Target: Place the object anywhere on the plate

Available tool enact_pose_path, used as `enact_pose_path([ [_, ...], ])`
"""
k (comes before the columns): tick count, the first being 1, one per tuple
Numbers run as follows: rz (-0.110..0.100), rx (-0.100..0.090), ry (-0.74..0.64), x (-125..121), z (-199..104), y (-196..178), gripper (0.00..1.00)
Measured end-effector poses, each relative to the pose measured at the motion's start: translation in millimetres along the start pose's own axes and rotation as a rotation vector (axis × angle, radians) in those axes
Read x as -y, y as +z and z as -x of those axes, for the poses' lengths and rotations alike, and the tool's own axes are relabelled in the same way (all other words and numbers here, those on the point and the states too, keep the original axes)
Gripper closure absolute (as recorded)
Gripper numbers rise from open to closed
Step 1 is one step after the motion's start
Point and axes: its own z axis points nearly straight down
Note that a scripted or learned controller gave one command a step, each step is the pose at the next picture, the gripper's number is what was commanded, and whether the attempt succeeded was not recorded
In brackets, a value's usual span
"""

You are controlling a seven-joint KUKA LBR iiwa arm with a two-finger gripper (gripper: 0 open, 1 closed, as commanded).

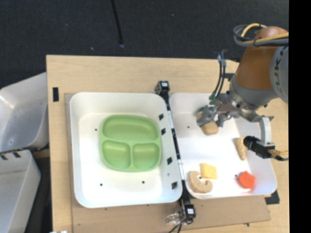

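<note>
Beside the claw [210, 116], grip state unclear, lie tan lump [210, 128], yellow block [208, 171], orange piece [247, 179].

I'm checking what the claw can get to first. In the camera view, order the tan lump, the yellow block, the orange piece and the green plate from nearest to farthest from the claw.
1. Tan lump: right at the claw, right bin.
2. Yellow block: below it, near the front.
3. Orange piece: front right corner.
4. Green plate: left bin.
</note>
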Motion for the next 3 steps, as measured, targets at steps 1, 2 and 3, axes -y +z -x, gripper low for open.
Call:
enact_pose_path([
  [1, -0.002, 0.000, 0.001, -14, -55, 9, 1.00],
  [2, -0.003, -0.001, 0.001, -21, -98, 3, 1.00],
  [3, -0.001, -0.002, 0.000, -40, -153, -8, 1.00],
])
